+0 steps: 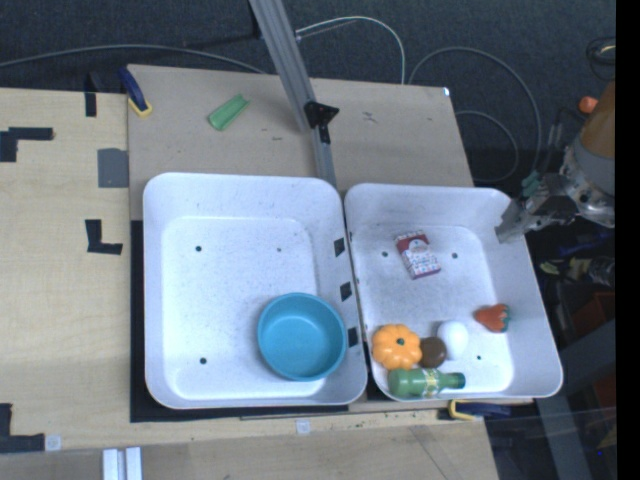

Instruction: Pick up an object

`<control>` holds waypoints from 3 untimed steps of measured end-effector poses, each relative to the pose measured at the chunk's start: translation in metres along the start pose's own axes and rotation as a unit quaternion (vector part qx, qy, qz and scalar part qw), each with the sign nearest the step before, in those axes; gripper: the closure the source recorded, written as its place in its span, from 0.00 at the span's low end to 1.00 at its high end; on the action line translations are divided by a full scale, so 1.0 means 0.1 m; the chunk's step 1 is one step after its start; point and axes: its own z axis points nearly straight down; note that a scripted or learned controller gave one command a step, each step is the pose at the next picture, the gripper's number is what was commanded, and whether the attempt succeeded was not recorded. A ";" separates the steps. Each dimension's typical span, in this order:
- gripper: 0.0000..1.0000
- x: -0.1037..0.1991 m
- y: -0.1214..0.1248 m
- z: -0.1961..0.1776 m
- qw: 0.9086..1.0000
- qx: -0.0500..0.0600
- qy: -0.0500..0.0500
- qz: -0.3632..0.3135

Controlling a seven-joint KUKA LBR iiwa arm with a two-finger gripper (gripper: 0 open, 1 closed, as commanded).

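White bins sit side by side on your bench; the right bin [520, 268] holds a red-and-white packet [417, 254], a red pepper [491, 317], a white egg [453, 337], an orange pumpkin [396, 346] and a green bottle [426, 382]. Your hand [520, 215] hovers over that bin's upper right rim, well apart from them; you cannot tell whether it is clenched. A blue bowl [300, 335] lies in the left bin [170, 268].

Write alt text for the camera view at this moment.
The gripper hovers at the right bin's upper right rim, holding nothing visible. That bin contains a red-and-white packet, strawberry, white egg, orange pumpkin and green bottle; the left bin holds a blue bowl.
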 end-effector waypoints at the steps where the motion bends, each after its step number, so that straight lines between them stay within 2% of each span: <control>1: 1.00 0.50 0.03 -0.07 1.000 0.001 0.001 -0.002; 3: 1.00 1.67 0.09 0.12 1.000 0.003 0.002 -0.003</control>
